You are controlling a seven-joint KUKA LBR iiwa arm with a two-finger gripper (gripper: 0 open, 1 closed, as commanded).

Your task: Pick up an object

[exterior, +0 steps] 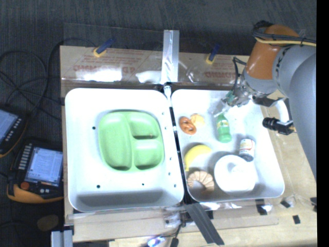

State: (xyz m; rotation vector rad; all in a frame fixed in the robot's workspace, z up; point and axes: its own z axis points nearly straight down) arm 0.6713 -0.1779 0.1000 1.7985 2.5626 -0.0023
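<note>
My gripper [231, 100] hangs over the back of the right bin [267, 153], below the orange band of the arm [264, 58]. Just in front of it and slightly left lies a small green bottle [223, 128]; I cannot tell if they touch. Further left are an orange pretzel-shaped piece [187, 125] and a pale yellow bit [198, 119]. A yellow lemon-like object [197, 153], a ridged tan pastry [200, 179], a white round bowl [235, 174] and a small can [247, 148] fill the front of that bin.
The left bin [82, 153] holds a green divided tray [131, 139]. A metal divider [170, 55] stands at the back between the bins. A black fitting [275, 123] sticks out by the right bin's right rim. Tablets and cables lie far left.
</note>
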